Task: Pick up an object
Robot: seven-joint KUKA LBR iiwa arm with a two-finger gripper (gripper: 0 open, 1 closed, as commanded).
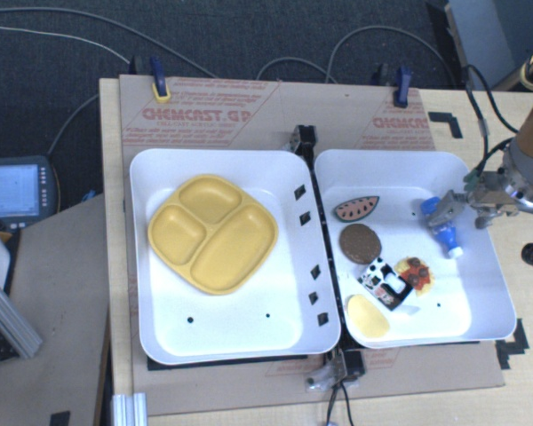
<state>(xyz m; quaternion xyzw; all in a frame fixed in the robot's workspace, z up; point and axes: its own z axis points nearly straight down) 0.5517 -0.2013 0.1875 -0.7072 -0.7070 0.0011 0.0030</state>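
On the table [204,114] sit two white bins side by side. The left bin [160,327] holds a yellow divided plate [213,233], lying flat toward its far left part.

The right bin [480,313] holds several small things. A watermelon slice [356,208] lies near the far left of it, and just nearer than that sits a brown cookie [361,242]. Nearer still, a black-and-white piece [384,283] lies touching a red and orange toy [415,273] on its right. A pale yellow disc [368,316] rests at the bin's near left corner, just beside the black-and-white piece. A blue bottle [441,223] lies on its side toward the far right of the bin, well apart from the other things, its pale cap pointing to the near right.

The arm comes in from the right, and its gripper [480,201] hangs over the right bin's right side, just beside the bottle's far end. Whether the fingers are spread or pressed together cannot be told here, nor whether they touch the bottle.
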